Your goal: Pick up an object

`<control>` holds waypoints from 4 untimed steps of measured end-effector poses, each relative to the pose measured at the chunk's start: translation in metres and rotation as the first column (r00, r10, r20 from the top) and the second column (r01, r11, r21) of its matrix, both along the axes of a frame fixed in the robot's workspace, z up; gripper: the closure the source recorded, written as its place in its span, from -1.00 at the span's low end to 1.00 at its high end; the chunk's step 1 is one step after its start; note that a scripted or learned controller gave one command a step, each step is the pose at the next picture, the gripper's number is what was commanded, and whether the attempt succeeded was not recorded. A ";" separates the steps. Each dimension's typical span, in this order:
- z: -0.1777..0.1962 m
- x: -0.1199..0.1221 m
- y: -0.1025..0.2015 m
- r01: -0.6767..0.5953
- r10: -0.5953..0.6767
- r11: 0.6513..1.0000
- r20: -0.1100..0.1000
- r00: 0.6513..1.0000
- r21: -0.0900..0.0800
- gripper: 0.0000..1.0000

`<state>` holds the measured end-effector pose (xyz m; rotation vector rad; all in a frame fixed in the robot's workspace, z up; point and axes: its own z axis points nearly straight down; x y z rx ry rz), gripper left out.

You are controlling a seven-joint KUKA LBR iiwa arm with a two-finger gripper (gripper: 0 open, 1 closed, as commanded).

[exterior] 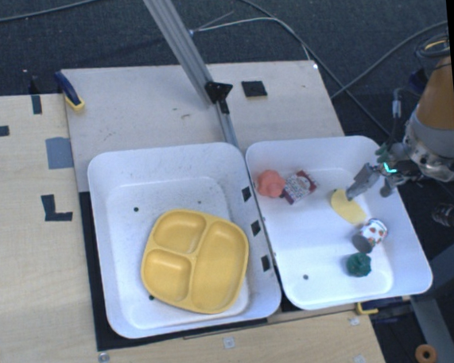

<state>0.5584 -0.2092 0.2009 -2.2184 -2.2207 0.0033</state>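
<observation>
The right bin (325, 287) holds a salmon-pink lump (270, 183), a small red and grey packet (298, 187), a pale yellow piece (346, 205), a grey and white object with a red spot (369, 235) and a dark green lump (359, 264). My gripper (374, 182) hangs at the bin's right rim, just above and right of the yellow piece. Its two fingers stand apart with nothing between them.
The left bin (112, 228) holds a yellow divided plate (195, 259). A slanted metal pole (186, 49) rises behind the bins. A blue and yellow clamp (69, 90) sits at the board's far left corner. Cables run across the dark floor at the back right.
</observation>
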 end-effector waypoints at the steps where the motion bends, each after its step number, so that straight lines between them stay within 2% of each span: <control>1: 0.001 0.001 0.000 0.000 0.000 1.000 0.002 1.000 -0.001 -1.00; 2: -0.051 -0.007 0.009 0.000 0.000 1.000 -0.004 1.000 0.001 -1.00; 3: -0.098 -0.006 0.002 0.000 0.000 1.000 -0.003 1.000 0.000 -1.00; 4: -0.114 -0.005 0.001 0.000 0.000 1.000 0.006 1.000 -0.005 -1.00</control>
